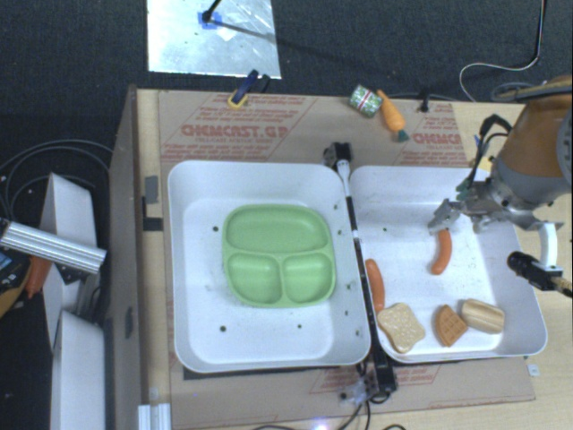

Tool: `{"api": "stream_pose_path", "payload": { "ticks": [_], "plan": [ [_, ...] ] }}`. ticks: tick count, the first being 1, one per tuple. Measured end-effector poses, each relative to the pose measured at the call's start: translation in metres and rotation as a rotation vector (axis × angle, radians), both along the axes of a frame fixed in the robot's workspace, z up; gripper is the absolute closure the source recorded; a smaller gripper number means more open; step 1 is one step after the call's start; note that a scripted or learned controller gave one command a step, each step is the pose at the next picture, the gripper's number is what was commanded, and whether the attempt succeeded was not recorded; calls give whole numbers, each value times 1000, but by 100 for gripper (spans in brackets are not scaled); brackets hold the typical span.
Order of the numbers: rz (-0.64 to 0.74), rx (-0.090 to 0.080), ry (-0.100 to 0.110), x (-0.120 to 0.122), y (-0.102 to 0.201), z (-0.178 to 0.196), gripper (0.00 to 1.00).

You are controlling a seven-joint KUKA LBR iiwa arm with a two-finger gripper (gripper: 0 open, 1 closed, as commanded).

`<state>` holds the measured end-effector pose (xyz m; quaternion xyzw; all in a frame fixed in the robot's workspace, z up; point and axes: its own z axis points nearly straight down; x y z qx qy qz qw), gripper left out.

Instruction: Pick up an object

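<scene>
Two white bins sit side by side on a brown board printed "CHEMCAST GP" in red; the same print at the right is partly covered and hard to read. The arm [537, 146] is cut off at the right edge. Its gripper [461, 211] hangs over the right bin [407, 191], fingers spread apart, nothing between them. Just below it lies an orange sausage [440, 252], smooth and slightly curved. A second sausage [375, 284] lies against the bin's left wall. Along the near edge sit a toast slice [401, 326], a ridged waffle [449, 324] and a tan bread roll [483, 315]. The left bin [201, 195] holds a glossy green plate [278, 255] with three compartments. Behind the bins lie a toy carrot [392, 115] and a small can [365, 99], its label too small to read.
</scene>
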<state>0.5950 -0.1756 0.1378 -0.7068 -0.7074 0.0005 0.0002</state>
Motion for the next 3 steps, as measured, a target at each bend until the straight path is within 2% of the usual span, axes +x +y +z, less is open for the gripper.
{"api": "stream_pose_path", "payload": {
  "ticks": [1,2,3],
  "plan": [
    [1,0,-2,3,3,-54,0],
    [2,-1,-5,4,3,-43,100],
    [4,1,-7,46,62,44,100]
  ]
}}
